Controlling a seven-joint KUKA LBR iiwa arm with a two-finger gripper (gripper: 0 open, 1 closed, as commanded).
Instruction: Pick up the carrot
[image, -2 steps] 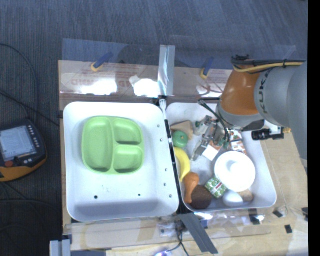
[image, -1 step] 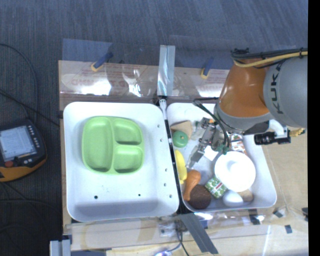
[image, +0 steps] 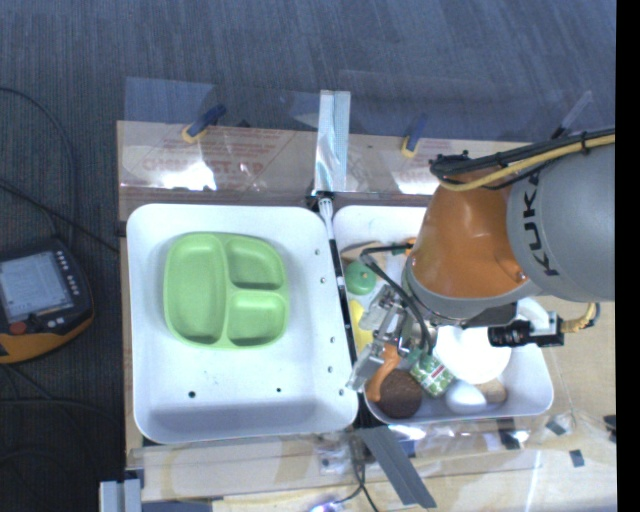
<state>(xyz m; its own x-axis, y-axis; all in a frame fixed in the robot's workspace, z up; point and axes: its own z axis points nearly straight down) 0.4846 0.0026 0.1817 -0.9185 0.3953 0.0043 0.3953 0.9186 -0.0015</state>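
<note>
Two white bins (image: 150, 400) on a cardboard-topped bench (image: 250, 155), blue carpet (image: 300, 45) around.

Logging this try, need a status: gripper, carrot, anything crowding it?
Gripper low in the right bin, finger state unclear. Carrot just below the gripper, grasp not confirmed. Brown round item and white items packed close around it.

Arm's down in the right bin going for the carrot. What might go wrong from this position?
1. The tool sits low in the crowded near-left corner of the right white bin; the orange carrot lies against a dark brown round object and a green-labelled packet, so it may catch a neighbour instead.
2. The carrot is close to the bin's wall, so a finger could hit the rim.
3. The arm hides much of the bin, making a miss hard to confirm.
</note>
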